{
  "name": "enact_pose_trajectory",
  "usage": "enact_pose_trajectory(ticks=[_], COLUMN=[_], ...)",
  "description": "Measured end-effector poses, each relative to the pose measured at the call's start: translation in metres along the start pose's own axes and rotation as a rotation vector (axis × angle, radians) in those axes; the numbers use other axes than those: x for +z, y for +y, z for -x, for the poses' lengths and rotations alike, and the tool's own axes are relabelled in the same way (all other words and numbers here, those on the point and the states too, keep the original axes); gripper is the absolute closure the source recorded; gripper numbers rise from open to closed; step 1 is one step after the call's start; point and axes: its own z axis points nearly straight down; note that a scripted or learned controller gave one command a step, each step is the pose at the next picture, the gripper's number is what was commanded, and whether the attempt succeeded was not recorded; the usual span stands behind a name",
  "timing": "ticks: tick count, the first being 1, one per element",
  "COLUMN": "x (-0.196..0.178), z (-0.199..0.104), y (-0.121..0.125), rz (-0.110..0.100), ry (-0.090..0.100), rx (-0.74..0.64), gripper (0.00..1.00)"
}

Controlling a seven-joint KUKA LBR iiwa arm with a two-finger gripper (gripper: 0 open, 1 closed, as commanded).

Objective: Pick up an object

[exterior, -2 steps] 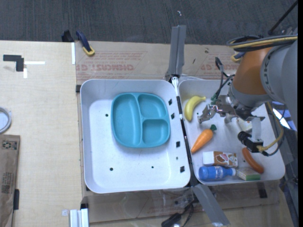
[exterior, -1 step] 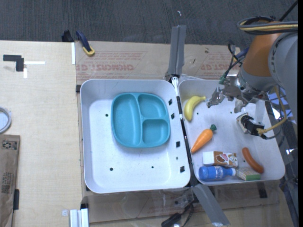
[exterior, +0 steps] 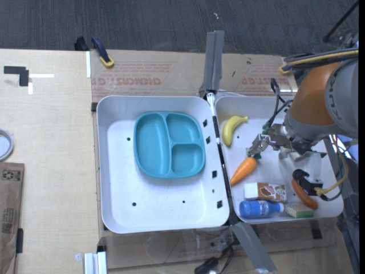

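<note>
My gripper point(exterior: 258, 147) sits in the right bin point(exterior: 336, 210), just above the carrot's point(exterior: 244, 170) leafy end; finger state cannot be told. Banana point(exterior: 231, 128) lies nearby.

Fixtures and stray items on the pale wooden counter point(exterior: 51, 130).

A teal three-compartment plastic plate point(exterior: 169, 145) lies in the left shallow white bin point(exterior: 114, 210); a grey upright post point(exterior: 214, 61) stands behind the seam where this bin meets the right shallow white bin point(exterior: 251, 104). A blue-and-yellow clamp point(exterior: 102, 53) sits at the counter's far edge, a roll of clear tape point(exterior: 4, 146) and a brown paper bag point(exterior: 10, 210) near the left edge.
</note>
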Motion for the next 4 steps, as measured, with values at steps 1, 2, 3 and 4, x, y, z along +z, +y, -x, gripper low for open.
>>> enact_pose_trajectory(ticks=[1,2,3,4], x=[0.000,0.000,-0.009,-0.108], z=[-0.027,-0.008,-0.007,0.043], y=[-0.036,-0.080,-0.080,-0.087], rz=[0.000,0.000,0.000,0.002], ry=[0.000,0.001,0.000,-0.001], rx=[0.041,0.232,0.236,0.258], gripper=[0.00,0.00,1.00,1.00])
